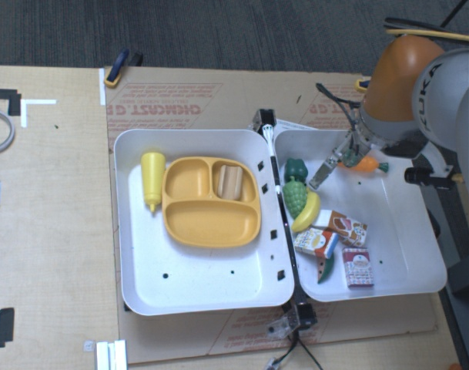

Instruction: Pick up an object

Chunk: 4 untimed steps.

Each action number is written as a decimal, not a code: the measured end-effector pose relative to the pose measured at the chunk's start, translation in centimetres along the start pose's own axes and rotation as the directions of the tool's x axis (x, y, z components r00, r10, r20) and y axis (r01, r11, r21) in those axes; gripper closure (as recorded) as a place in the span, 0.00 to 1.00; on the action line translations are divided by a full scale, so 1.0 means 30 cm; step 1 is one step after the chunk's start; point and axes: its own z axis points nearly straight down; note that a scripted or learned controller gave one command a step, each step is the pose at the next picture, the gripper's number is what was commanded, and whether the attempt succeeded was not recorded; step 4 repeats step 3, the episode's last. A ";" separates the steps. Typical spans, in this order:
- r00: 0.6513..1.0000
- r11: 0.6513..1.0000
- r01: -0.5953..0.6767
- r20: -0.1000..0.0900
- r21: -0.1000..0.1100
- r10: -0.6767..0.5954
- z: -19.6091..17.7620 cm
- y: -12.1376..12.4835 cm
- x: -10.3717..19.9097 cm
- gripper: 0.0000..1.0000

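Note:
The right bin holds a dark green pepper, a bumpy green fruit, a yellow banana, three small cartons and a red and green chilli. An orange carrot lies at the bin's back. My gripper reaches down into the back of this bin, just left of the carrot and right of the green pepper. Nothing shows in its grasp.
The left bin bears a yellow divided plate with a tan cylinder in its back right compartment. A yellow bottle lies left of the plate. The arm's orange band hangs over the right bin's back right corner.

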 end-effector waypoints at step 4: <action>0.984 0.984 0.180 0.004 -0.003 -0.180 -0.331 -0.123 0.402 1.00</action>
